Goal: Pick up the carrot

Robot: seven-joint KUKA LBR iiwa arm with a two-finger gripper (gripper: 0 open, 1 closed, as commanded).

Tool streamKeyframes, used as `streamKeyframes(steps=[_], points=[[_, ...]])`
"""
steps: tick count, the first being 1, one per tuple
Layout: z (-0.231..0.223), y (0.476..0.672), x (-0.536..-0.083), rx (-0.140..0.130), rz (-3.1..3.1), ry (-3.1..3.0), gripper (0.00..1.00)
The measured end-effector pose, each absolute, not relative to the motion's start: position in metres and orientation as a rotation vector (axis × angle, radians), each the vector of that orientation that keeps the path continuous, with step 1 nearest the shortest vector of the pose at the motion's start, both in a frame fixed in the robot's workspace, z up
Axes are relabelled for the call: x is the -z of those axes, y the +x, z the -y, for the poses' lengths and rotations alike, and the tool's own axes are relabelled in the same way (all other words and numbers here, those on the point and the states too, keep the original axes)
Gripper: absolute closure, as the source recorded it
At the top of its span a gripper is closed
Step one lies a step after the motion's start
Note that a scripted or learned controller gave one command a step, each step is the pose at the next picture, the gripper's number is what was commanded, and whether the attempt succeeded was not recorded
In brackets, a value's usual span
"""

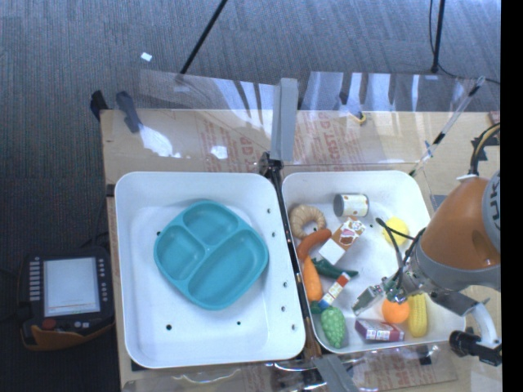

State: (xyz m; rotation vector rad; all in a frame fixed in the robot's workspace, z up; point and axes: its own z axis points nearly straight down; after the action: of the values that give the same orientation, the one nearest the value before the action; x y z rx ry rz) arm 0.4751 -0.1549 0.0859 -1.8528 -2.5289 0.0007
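Grey and orange, the arm (458, 243) reaches in from the right over the right bin (409, 184), its gripper (377, 292) low among the toys beside an orange fruit (395, 311) and a yellow corn cob (417, 314); I cannot tell whether the fingers are spread or closed. Left of it, the left bin (131, 300) holds a teal divided plate (211, 254). Smaller, the carrot (311, 279) lies apart from the gripper by the right bin's left wall, with a green toy (333, 327) nearer.
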Motion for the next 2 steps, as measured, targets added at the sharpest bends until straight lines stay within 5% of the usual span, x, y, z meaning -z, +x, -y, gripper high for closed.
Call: streamKeyframes(steps=[1,2], points=[[0.1544,0.4751,-0.0946,-0.001,2.530,-1.846,1.00],[0.1542,0.4750,-0.0943,-0.002,2.531,-1.845,0.00]])
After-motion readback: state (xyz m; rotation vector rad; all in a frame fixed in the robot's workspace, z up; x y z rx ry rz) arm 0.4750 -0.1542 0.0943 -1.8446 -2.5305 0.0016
